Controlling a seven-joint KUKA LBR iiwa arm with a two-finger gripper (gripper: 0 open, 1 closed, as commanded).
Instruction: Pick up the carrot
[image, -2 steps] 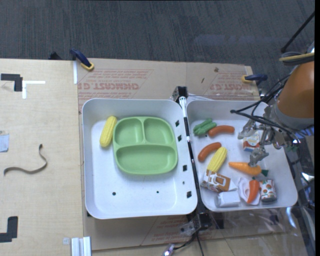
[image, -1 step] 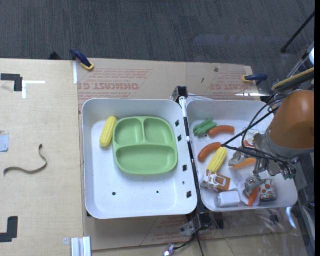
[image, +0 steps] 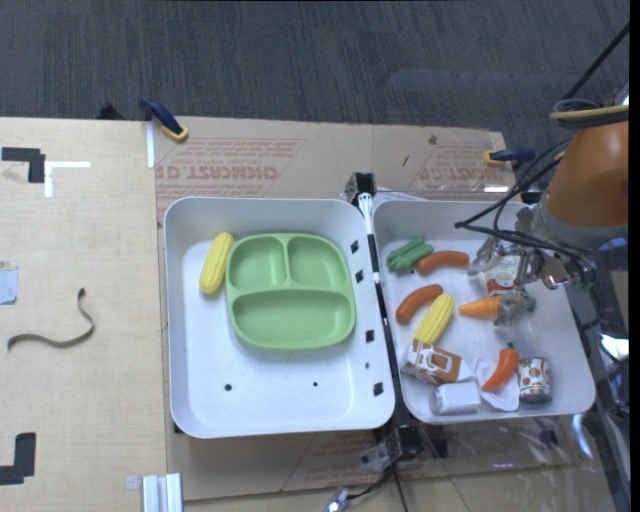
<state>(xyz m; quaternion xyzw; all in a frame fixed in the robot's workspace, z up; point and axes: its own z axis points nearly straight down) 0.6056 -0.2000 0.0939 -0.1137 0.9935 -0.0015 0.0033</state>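
Pincer (image: 512, 297) on carrot (image: 480, 308), rt bin (image: 578, 345).

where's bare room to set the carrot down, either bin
Left bin: bare floor below the green tray, from its lower edge to the front wall. Right bin: crowded, with sausages, corn, carton and can; the pincer sits by the carrot.
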